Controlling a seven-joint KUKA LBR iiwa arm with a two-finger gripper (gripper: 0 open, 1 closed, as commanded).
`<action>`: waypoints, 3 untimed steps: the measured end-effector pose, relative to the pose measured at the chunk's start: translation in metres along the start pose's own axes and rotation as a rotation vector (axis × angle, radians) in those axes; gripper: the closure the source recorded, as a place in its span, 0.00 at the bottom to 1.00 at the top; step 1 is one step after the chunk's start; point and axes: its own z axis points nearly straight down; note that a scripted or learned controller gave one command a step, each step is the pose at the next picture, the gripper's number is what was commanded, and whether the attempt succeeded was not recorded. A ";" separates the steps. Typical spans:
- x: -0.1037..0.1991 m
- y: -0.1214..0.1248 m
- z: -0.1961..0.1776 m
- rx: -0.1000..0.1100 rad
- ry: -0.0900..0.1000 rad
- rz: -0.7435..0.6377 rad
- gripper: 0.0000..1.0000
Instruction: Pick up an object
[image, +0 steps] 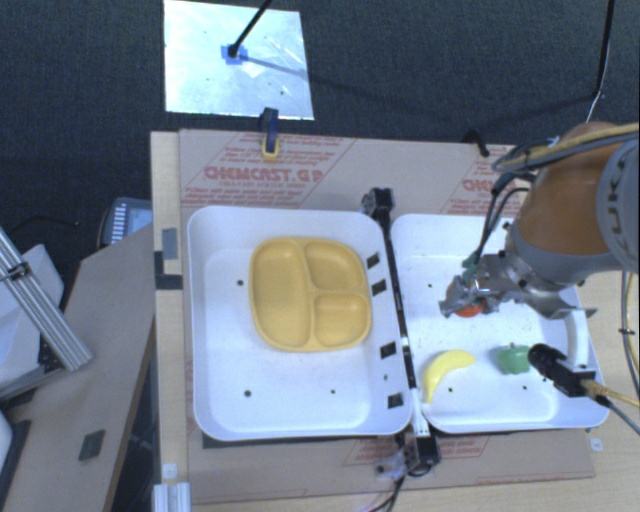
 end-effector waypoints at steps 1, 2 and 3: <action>0.053 0.002 0.006 0.000 0.001 -0.001 1.00; 0.106 0.006 0.002 -0.001 0.000 -0.001 1.00; 0.157 0.002 -0.005 0.000 0.000 -0.001 1.00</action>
